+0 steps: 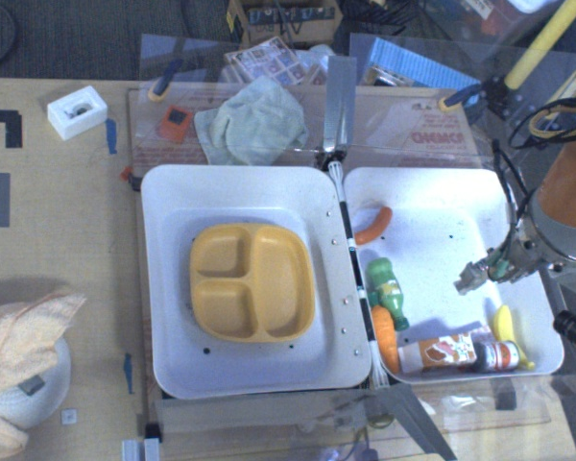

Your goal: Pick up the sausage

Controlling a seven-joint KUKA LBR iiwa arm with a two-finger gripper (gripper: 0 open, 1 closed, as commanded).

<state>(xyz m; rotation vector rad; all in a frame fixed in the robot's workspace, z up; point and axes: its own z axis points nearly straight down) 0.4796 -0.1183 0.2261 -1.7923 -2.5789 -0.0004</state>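
Orange-red and slightly curved, the sausage (372, 226) lies in the right bin (432, 192), near its upper left corner and close to the wall shared with the left bin (163, 257). It rests flat on the white floor with nothing touching it.

Below it, along the same left wall, a green bottle (387, 288) lies tilted, and a carrot (385, 339) sits just under that. A sauce bottle (458, 354) with a red and white label lies on its side along the bin's lower edge, and a banana (506, 327) is just beside its cap end, toward the right wall.

At the right side of this bin the gripper (477, 275) hangs over the floor, well apart from the sausage, with the grey arm and its cables behind it. It holds nothing; whether it is released or clenched I cannot tell.

In the left bin a yellow plate (252, 281) with three compartments sits in the middle. A pale green cloth (254, 120) lies on the bench behind the bins.
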